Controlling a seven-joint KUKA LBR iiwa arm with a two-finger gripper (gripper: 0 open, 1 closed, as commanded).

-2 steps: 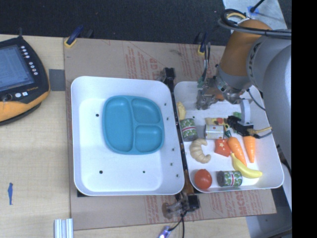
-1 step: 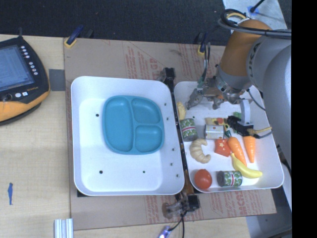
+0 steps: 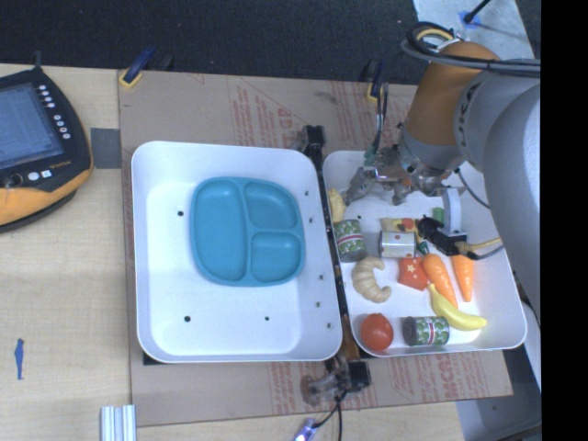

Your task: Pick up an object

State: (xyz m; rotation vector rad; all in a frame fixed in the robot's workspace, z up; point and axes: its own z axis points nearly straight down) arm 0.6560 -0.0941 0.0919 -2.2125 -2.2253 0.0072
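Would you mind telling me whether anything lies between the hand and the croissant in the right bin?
Nothing visible blocks it. The hand hovers over the right bin's far end; the croissant lies nearer the camera, with a small can just left of that path.

bins (image 3: 147, 246): 2 | carrots (image 3: 439, 277): 2 | cans (image 3: 350, 240): 2 | tomato (image 3: 375, 332): 1 | croissant (image 3: 371, 279): 1

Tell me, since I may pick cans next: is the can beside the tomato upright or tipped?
Tipped. The can lies on its side on the right bin's floor, between tomato and banana.
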